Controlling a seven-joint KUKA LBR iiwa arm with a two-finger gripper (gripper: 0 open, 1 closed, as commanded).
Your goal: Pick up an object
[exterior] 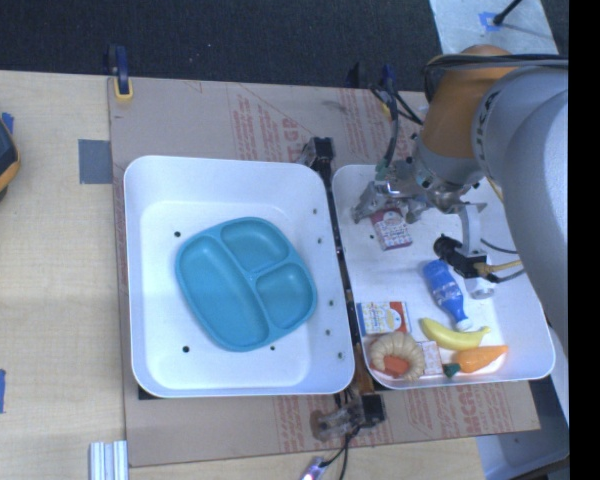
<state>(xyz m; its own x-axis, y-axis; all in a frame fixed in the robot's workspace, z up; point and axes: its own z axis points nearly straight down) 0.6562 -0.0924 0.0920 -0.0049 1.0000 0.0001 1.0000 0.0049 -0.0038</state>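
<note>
Camera view: the gripper (388, 206) hangs low over the far end of the right bin (528, 313), right above a small card (391, 232) that is white with red print; the writing on it is too small to read. Whether the fingers are spread or closed on anything, I cannot tell from here. The card lies flat near the bin's far left corner, just under the fingertips. Nearer along the same bin lie a blue bottle (446, 290) with a white cap, a banana (454, 334), a carrot (477, 359), a doughnut-like toy (396, 354) and a red-and-white packet (382, 317), its label unreadable too. The left bin (150, 268) holds a blue divided plate (245, 283), set at a slant. The brown board (230, 118) under the bins bears faint red lettering I cannot make out.
</note>
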